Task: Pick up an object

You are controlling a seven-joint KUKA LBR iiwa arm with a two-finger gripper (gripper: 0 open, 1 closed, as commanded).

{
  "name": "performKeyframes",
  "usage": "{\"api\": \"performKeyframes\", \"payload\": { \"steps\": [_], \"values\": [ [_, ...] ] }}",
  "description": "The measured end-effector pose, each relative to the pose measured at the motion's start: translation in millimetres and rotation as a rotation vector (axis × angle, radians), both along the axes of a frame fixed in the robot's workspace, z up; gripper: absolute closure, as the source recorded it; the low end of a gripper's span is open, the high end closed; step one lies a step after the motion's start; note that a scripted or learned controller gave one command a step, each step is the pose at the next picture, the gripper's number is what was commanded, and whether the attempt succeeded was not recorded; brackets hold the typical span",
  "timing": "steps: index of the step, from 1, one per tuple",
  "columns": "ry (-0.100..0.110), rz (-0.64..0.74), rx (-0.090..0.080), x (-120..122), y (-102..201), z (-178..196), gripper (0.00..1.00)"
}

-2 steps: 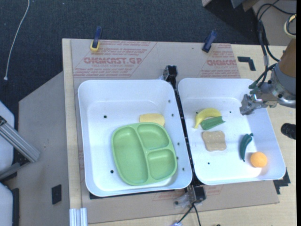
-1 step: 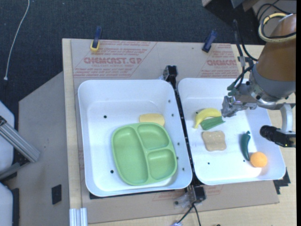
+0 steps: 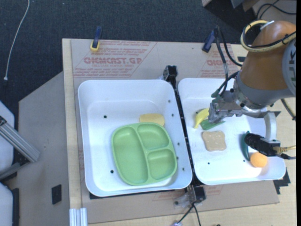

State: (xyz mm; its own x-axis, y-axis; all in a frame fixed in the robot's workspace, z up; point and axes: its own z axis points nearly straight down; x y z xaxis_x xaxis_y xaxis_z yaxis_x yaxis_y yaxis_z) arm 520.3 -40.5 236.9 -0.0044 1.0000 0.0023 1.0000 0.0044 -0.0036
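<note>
I see the grey two-finger gripper low in the right white bin, right of frame centre, touching a yellow-and-green banana-shaped toy; whether it grips it I cannot tell. Just below lies a tan bread slice. At lower right sits an orange ball. A green divided plate fills the left white bin

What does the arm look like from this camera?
The arm is bulky and rounded: a glossy orange band on top, a grey wrist section under it. A yellow-ringed cable loops over the orange part, with thin dark cables trailing alongside. The gripper is a boxy grey metal unit.
</note>
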Motion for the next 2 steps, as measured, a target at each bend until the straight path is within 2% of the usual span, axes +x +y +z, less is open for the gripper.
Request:
{"api": "performKeyframes", "payload": {
  "steps": [2],
  "values": [
    [0.001, 0.000, 0.000, -20, 102, -22, 1.00]
  ]
}}
